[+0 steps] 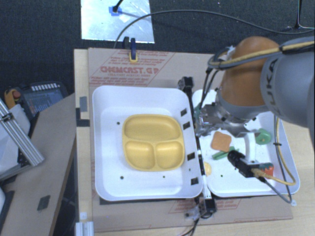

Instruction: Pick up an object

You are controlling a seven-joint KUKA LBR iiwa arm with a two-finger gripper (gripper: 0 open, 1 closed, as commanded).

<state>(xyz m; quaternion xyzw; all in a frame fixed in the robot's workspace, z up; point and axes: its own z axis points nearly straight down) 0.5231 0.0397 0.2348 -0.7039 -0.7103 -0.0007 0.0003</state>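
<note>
Bins sit side by side on the bench: the left bin [106, 132] carries a yellow divided tray [151, 141] near its middle, its right edge close to the bin's right wall. Over the right bin [290, 173] the arm's gripper [204, 124] hangs low at the left wall — whether anything sits in it, I cannot tell. Near it lie an orange block [221, 141], a green stick [220, 155] — and a green piece [263, 136] toward the right wall.

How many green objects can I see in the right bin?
2: a round green piece near the bin's far right side and a thin green piece just below the orange square. The arm may hide others.
</note>
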